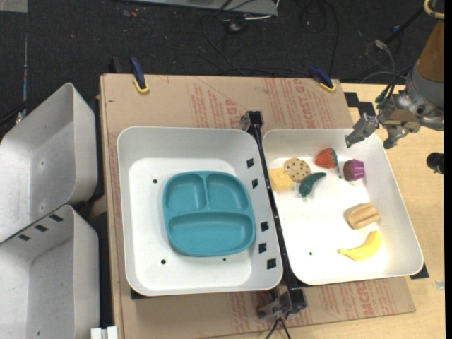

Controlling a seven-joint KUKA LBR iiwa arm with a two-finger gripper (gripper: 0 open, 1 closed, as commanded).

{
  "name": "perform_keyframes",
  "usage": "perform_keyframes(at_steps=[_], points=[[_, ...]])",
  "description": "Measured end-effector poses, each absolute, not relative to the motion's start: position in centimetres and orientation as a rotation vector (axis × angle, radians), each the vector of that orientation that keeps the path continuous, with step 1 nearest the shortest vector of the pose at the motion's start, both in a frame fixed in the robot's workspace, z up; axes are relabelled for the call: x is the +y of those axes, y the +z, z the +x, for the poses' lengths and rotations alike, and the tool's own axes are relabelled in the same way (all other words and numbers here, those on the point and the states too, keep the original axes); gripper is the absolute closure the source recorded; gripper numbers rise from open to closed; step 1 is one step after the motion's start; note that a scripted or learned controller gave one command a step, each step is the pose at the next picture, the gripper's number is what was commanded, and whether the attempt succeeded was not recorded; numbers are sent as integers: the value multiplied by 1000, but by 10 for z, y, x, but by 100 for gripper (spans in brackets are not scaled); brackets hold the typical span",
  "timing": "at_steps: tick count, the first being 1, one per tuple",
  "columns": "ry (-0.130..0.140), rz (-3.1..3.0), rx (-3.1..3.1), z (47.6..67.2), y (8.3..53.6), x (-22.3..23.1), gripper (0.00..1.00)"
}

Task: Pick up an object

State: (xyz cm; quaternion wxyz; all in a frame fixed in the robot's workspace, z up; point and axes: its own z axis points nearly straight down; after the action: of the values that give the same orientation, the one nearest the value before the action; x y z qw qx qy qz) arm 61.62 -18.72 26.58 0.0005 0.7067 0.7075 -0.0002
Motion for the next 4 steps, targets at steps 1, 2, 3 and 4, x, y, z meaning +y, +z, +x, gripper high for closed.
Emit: perform_keyframes(at_steps=[1, 2, 3, 4], points=[[-6, 2227, 2223, 611, 203, -189, 0], [-4, 2225, 2222, 618, 144, -193, 0], [-2, 2223, 2219, 618, 92, -193, 0], [2, 2220, 2218, 620, 105, -193, 100]])
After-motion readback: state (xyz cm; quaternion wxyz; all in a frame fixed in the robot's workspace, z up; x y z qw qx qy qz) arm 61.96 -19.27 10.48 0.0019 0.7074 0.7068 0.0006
